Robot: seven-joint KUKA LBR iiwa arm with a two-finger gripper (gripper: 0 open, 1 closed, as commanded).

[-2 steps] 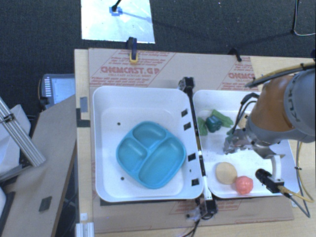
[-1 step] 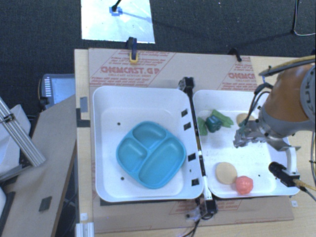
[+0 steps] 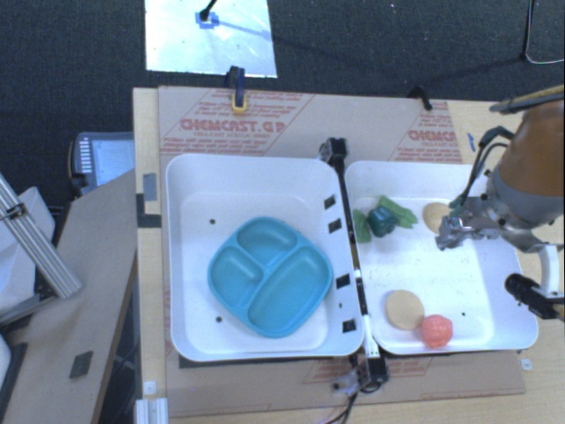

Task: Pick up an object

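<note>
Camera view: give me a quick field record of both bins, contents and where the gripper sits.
left bin: blue divided plate
right bin: green leafy toy with teal piece, tan disc, pink ball, tan round piece near the far wall
gripper: over right bin, beside tan round piece
grasp: nothing seen between fingers

1. Far left of the claw and up past the bench's far edge, I see dark speckled carpet flooring.
2. A shiny silver square sheet lies on that carpet.
3. Under the claw's workspace sits a tan cardboard sheet printed with red lettering.
4. Well left, a slanted grey-brown board and ribbed aluminium rail.
</note>
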